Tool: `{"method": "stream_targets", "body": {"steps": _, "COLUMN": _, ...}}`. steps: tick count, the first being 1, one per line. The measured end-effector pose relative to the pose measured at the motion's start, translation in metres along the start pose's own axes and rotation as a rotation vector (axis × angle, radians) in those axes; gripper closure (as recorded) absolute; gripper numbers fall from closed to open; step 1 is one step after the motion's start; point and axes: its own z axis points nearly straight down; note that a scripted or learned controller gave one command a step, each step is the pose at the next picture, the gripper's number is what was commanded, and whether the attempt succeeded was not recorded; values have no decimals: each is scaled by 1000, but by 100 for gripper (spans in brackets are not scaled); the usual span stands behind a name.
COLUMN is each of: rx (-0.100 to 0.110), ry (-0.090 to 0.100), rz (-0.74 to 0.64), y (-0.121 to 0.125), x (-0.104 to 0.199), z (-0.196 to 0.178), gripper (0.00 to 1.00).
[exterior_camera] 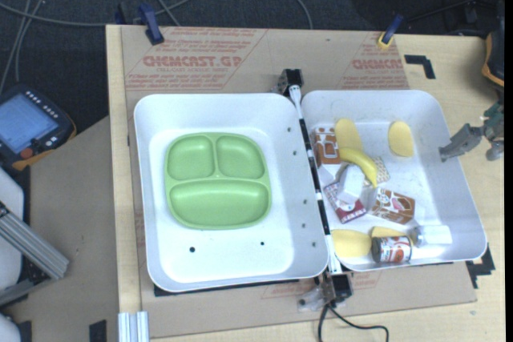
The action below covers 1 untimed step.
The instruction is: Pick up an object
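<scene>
The objects for picking are lying together in the right bin (449, 172). A banana (358, 152) is lying near the bin's middle, running from the upper left down toward the right, with a yellow lemon-like piece (401, 138) sitting just beside it toward the far wall. Below the banana, a crumpled white and red wrapper (346, 196) is resting against a brown and white packet (393, 207). Along the bin's near edge, a small red can (394, 247) is lying on its side, touching a rounded yellow piece (350, 243) on its left. A brown and white carton (325, 146) is lying flat against the bin's left wall.

The gripper (463, 140) is hanging at the right bin's right rim, well apart from the banana and the can, and nothing is sitting between its fingers; whether they are spread or pressed together cannot be told at this size.

The left bin (152, 172) is carrying a green divided plate (216, 180) with three compartments. Both bins are sitting side by side on the tabletop (120, 76), which is covered in printed brown board.
</scene>
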Motion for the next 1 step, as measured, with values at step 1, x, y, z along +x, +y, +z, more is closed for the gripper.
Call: {"method": "stream_targets", "body": {"steps": 1, "rx": 1, "ry": 1, "rz": -1, "y": 37, "x": 18, "z": 123, "gripper": 0}}
